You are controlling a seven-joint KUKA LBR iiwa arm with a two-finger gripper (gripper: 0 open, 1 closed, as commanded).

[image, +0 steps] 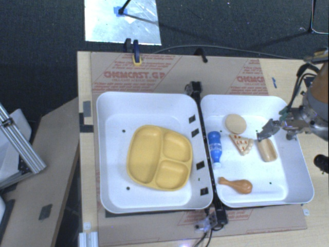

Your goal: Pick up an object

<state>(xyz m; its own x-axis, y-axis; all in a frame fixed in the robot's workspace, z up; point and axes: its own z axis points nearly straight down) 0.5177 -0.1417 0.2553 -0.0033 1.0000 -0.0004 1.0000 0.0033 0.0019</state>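
The right bin [295, 181] holds several toy foods. A round tan bun [236, 123] lies at the back, with a waffle-patterned wedge [242, 144] just in front of it. A tan bread roll [267, 150] sits to the right of the wedge. A blue bottle [214, 147] lies along the bin's left wall, and a brown drumstick [236, 184] rests near the front. My gripper [267, 129] hangs over the right bin, just above the back end of the bread roll, and I see nothing held in it.
The left bin [113, 138] holds a yellow divided plate [159, 157]. A black divider [201, 138] with clips runs between the two bins. The arm's wrist [313, 107] and its cables stand over the right bin's far right edge.
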